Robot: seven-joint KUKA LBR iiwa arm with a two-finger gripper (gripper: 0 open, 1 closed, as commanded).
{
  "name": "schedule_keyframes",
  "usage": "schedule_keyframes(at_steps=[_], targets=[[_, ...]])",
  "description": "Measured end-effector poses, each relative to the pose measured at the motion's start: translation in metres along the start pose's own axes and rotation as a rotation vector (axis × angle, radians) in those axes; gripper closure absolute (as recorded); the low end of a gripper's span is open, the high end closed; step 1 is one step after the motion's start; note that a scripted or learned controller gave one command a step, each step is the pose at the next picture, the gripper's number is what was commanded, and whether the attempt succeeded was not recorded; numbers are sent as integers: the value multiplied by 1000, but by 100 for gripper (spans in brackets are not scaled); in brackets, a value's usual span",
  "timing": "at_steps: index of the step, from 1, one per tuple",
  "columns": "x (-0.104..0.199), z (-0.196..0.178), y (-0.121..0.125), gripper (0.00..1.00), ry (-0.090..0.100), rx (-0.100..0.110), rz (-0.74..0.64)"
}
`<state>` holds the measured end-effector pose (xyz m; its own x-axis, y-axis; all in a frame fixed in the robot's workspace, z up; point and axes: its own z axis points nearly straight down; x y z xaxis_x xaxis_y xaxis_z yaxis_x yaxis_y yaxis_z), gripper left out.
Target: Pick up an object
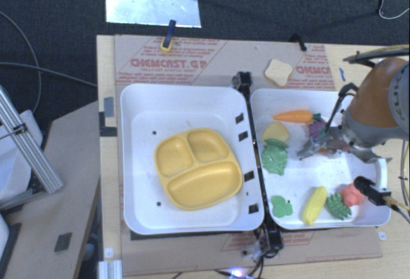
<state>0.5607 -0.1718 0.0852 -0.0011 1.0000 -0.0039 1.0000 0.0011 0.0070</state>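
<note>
Right bin (359,223), near edge: a yellow corn cob (314,204) was recorded lying with its long axis running near-to-far, tilted a little rightward at the far end. Just right of it a dark green leafy piece (337,206) was noted, and touching that on the right a pink-red piece (352,194). To the left of the cob, near the dividing wall, a small green piece (280,206) was logged.

Right bin, middle: a larger green leafy vegetable (274,159) was recorded at the left side, with a pale yellow piece (277,132) just beyond it. The gripper (314,146) was seen low over the bin floor, pointed leftward, close beside a purple piece (316,131). Whether its fingers were apart or together could not be told, and nothing was seen between them.

Right bin, far side: an orange carrot (293,117) was logged, long axis running left-right, green top at the right end, lying just beyond the gripper.

The purple piece was judged the nearest candidate, lying immediately on the far side of the tool; the green leafy vegetable lay further off to the left.

Arm (378,108): entered from the right, wrist bent down into the bin.

Left bin (138,143): a yellow divided plate (198,169) was recorded at centre.

Bench beyond the bins: a tan sponge-like block (279,72) was noted.
</note>
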Motion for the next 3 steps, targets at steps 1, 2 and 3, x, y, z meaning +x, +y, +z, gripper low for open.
schedule_keyframes(at_steps=[1,2,3], targets=[[-4,1,-78,0,6,12,4],[-3,-10,-73,100,4,3,0],[90,1,-73,100,9,7,-10]])
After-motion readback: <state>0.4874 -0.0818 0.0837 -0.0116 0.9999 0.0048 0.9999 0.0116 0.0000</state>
